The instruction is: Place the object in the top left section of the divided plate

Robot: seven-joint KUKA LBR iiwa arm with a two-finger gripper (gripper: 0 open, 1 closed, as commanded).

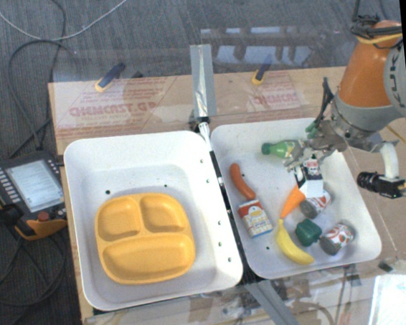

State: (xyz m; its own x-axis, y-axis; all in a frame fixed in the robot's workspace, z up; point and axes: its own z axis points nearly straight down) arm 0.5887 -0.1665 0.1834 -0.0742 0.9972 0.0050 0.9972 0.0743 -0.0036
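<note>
Two white bins (143, 146) side by side on tabletop (75, 110); carpeted floor (6, 71) around. Left: yellow divided plate (145, 238). Right: toy foods (284, 218). End effector (309, 156) above clutter, state unclear.

Dark grey carpet (105, 53) with trailing cables (39, 42) surrounds the brown bench (146, 103); a handheld pendant (29, 191) lies beside it.
</note>
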